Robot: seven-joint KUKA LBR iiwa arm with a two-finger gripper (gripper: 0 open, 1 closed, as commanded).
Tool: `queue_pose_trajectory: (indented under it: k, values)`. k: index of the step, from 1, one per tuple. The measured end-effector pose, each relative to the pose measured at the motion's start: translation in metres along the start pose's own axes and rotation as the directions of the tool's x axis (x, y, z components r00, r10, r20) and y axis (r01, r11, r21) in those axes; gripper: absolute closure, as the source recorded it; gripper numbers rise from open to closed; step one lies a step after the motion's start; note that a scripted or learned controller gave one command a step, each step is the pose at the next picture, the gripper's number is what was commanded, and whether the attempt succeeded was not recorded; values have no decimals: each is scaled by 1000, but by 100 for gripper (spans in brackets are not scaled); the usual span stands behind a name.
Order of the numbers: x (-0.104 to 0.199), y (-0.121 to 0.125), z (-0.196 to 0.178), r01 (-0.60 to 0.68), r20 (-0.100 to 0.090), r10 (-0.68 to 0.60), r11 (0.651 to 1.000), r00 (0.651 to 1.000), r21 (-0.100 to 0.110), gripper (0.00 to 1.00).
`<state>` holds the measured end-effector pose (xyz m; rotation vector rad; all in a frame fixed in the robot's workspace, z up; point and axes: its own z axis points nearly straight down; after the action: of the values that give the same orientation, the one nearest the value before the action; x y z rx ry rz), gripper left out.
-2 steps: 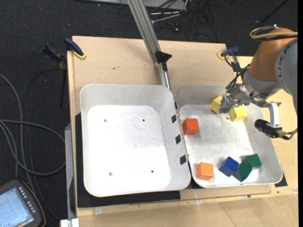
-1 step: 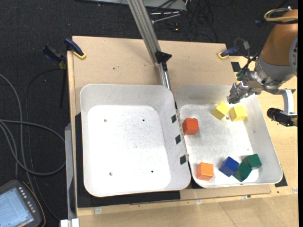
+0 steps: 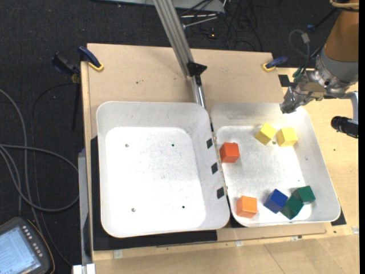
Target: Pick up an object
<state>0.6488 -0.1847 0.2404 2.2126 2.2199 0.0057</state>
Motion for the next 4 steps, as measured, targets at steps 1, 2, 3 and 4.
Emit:
queue_pose_trajectory:
  k: [1,2,3,4]
  values:
    - [0,2,-54,0,0,0,1000,1000,-1,100]
    - [58,-5,-35,4,-4,-4,1000,1000,10,100]
    - [108,-11,-15,4,-4,-4,1000,1000,10,100]
    - [162,-20,1,5,-5,-5,1000,1000,10,100]
